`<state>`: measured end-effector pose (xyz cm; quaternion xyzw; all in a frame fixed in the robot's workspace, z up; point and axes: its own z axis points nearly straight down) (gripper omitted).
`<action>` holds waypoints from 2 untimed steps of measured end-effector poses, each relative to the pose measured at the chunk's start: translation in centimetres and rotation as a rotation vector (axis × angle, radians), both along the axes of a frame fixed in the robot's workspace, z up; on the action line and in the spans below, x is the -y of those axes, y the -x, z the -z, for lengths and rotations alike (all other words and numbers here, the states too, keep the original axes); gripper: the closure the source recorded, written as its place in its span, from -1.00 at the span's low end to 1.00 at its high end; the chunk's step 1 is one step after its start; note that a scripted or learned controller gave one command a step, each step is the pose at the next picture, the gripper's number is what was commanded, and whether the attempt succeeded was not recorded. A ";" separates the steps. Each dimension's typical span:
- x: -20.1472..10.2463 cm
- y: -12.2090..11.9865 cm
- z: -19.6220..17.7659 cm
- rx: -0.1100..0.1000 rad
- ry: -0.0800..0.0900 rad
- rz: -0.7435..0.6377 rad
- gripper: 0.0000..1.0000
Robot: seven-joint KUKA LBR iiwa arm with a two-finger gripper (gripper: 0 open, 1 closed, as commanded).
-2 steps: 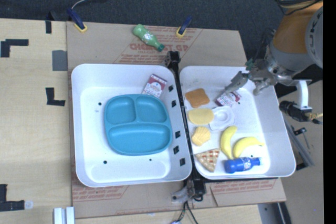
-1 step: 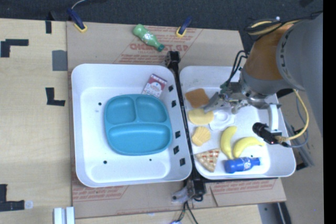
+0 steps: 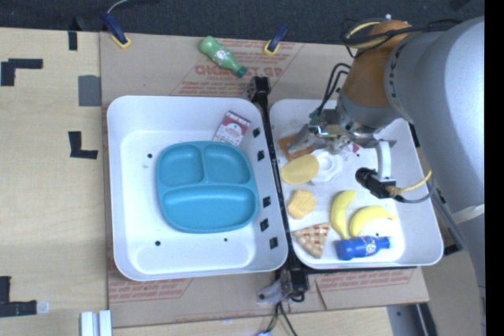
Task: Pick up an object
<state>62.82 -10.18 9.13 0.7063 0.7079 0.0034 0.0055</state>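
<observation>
Right bin (image 3: 425, 244), centre-right of the frame, and that's where the pickings are: a pale yellow round piece (image 3: 300, 168) near its upper left, a small scalloped yellow piece (image 3: 301, 204) just below, a waffle wedge (image 3: 313, 238) at the lower left. Beside those, two bananas (image 3: 358, 215) lie side by side, with a blue bottle (image 3: 362, 247) just under them by the bin's lower edge. The pincer (image 3: 319, 134) is down in the bin's upper part, just above the round piece, over a brownish item too hidden to name. How far it is open, I cannot tell. The grey arm (image 3: 441, 90) comes in from the right. Over to the left bin (image 3: 126, 169): a blue divided tray (image 3: 207, 186) in the middle, a small red-and-white carton (image 3: 232, 127) at its upper right. Up on the table (image 3: 47, 169), a green bottle (image 3: 221, 57) lies above the bins.
</observation>
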 end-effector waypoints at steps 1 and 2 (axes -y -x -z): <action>-0.1 -3.5 0.4 -0.006 -0.002 -0.001 -1.00; -3.1 -0.6 -9.4 -0.011 -0.003 0.000 -1.00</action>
